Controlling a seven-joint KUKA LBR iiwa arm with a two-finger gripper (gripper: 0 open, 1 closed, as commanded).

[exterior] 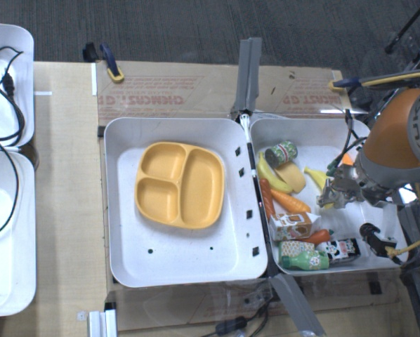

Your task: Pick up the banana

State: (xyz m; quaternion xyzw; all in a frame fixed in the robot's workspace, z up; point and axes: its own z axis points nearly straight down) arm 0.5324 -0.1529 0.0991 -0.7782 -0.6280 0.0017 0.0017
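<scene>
While banana [274, 175] lies right bin [315, 126], plate [180, 184] left bin [126, 209].

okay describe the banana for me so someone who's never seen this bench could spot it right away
Look at the right-hand white bin, the one crowded with toy food beside the bin holding the yellow divided plate. Along that bin's left wall, below a small green can, lies the banana. It is the long, curved yellow piece, lying against a paler rounded item and above the straight orange carrot.
</scene>
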